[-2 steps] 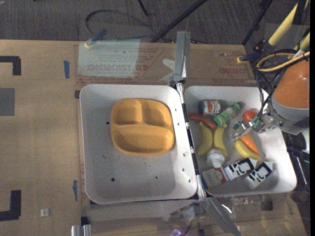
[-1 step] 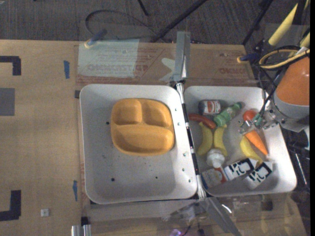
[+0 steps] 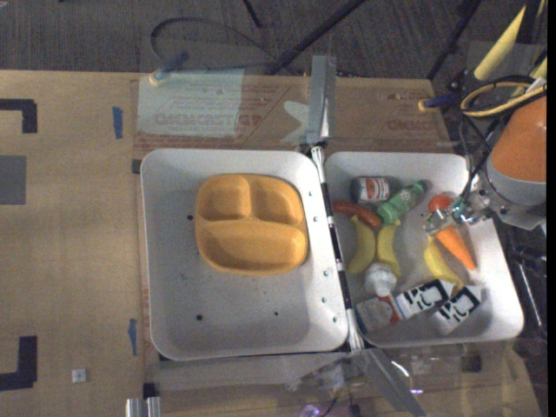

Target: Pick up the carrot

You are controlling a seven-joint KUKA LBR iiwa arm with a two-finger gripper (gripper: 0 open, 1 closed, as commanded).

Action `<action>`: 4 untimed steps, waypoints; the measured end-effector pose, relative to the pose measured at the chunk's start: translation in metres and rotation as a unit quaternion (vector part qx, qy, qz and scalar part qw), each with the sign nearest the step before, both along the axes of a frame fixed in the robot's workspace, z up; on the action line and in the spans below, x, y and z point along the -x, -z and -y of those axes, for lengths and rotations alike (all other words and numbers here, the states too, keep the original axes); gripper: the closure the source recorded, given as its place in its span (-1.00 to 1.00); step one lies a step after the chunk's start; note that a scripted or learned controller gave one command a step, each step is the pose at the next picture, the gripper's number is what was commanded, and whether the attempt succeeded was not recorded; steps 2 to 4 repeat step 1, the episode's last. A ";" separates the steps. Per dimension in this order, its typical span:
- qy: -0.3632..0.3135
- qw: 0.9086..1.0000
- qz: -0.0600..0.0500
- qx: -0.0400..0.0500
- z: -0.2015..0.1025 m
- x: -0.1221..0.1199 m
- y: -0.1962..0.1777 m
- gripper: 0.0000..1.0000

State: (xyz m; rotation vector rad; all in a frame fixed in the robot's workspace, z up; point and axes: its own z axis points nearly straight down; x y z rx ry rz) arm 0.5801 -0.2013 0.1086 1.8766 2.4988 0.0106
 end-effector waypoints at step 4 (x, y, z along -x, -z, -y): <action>-0.043 0.999 -0.007 -0.002 -0.050 0.035 -0.097 1.00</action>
